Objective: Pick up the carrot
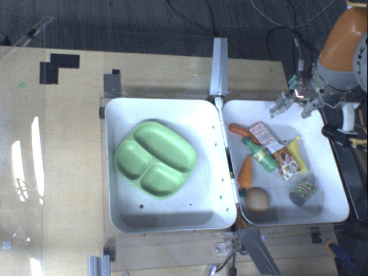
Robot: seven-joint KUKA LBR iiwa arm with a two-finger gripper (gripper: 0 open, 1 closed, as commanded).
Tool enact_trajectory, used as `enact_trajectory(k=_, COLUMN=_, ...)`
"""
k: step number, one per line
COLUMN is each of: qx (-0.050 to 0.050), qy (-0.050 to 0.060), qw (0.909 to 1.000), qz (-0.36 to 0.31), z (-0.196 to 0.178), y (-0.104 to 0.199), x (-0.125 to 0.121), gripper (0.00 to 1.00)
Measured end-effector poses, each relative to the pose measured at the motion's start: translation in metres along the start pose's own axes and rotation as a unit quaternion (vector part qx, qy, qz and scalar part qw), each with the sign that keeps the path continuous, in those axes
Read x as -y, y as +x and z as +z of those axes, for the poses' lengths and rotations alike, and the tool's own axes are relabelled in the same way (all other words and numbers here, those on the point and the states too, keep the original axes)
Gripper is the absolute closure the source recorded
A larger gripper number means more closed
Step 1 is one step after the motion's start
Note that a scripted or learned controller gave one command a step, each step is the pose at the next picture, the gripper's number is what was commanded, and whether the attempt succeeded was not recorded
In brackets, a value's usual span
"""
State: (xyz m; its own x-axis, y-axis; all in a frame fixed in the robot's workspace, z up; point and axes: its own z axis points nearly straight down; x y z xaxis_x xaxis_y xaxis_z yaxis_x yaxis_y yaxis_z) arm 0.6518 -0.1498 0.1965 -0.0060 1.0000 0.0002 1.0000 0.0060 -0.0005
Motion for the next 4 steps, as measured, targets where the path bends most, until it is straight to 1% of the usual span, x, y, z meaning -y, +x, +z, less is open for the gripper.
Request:
enact_trajectory(k=1, qx=0.0, qy=0.001, qw=0.9966, qz=0.082, z=0.014, y=0.091, x=0.044, gripper=0.0)
enact_trajectory(k=2, qx=0.001, qy=-0.003, qw=0.9952, qz=-0.098, z=0.091, y=0.052, x=0.089, gripper=0.0)
enact_trajectory(k=3, qx=0.001, qy=-0.01, qw=0.9999, qz=0.001, z=0.108, y=0.061, x=0.153, gripper=0.0)
enact_trajectory(k=4, qx=0.001, qy=-0.012, qw=0.9999, qz=0.0, z=0.098, y=0.061, x=0.15, gripper=1.0)
